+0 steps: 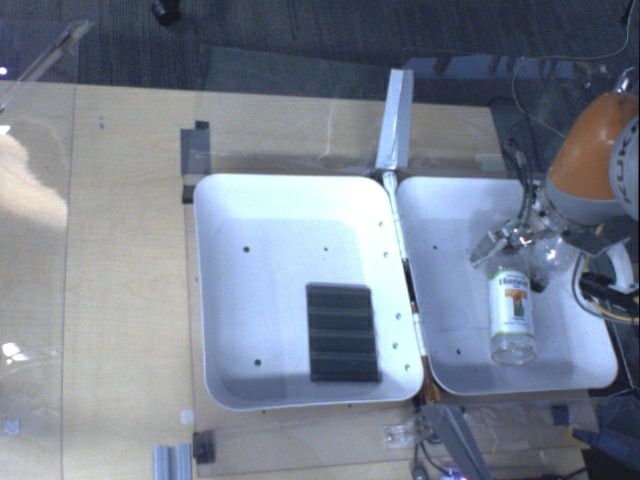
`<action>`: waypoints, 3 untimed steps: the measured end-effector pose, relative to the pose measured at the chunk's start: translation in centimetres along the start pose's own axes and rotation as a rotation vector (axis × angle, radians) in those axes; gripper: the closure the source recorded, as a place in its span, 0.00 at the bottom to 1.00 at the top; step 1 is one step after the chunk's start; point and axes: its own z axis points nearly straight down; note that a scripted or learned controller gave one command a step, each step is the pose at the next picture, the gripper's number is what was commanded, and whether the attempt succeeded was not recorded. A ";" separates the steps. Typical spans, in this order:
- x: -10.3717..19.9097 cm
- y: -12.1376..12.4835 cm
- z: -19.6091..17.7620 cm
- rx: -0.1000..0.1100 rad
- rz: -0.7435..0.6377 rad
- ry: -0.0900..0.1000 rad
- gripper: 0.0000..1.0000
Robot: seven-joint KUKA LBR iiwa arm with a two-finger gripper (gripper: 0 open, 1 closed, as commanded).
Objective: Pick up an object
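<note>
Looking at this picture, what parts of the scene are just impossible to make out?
- Gripper, camera view: too small and cluttered to tell open from shut, or whether it touches the bottle.
- Bottle label: print too small to read.
- Arm: cut off by the right edge.
- Black ridged block in the left bin: too dark to tell what it is.

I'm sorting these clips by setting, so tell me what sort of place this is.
Most likely a robotics lab test bench, not a home or shop. Two white bins sit side by side on a wooden bench, a robot arm reaches over a clear bottle, and loose cables trail nearby.
</note>
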 end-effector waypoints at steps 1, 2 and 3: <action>3.5 -2.2 -0.2 -0.004 -0.117 -0.004 0.00; 3.3 -6.0 -0.3 -0.007 -0.317 -0.009 0.00; 3.3 -5.6 -1.5 -0.014 -0.316 -0.013 1.00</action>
